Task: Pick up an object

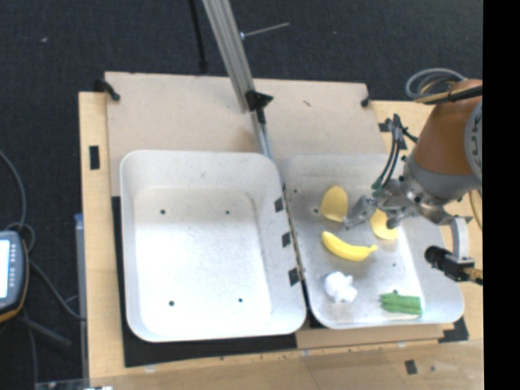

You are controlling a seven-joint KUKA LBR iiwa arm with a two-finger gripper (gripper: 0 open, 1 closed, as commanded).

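Banana (349, 247) | long axis left-right, ends upturned | right bin (439, 303)

Two white bins side by side. The right bin (302, 187) holds a banana (348, 247), yellow pieces, a white object (340, 287) and a green object (401, 303); the gripper (375, 210) hovers above them.

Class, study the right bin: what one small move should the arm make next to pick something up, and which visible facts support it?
Probably a short straight descent. The end effector sits over the right bin, between the yellow piece at its left and the yellow piece under the wrist, above the banana. Nothing shows held yet.
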